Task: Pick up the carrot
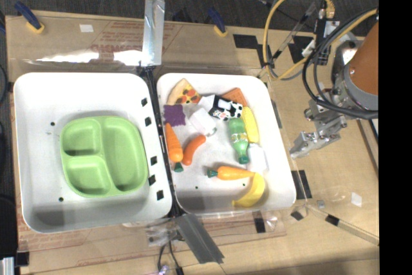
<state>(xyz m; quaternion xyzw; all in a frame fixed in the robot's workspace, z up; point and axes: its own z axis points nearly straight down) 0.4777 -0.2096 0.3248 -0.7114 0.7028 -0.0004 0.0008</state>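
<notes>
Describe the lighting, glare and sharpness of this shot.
Camera view: even overhead light, soft shadows inside the left bin under its rim; glare streak on the clear tape above it; the carrot and green tray are reasonably sharp; the gripper at right looks slightly soft; the whole image is grainy.

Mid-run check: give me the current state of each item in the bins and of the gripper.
carrot: lying against right bin's left wall, not held
second carrot: lying flat near the banana
banana: lying at front right
green bottle: on its side
green tray: flat in left bin
gripper: outside the bins, holding nothing
</notes>
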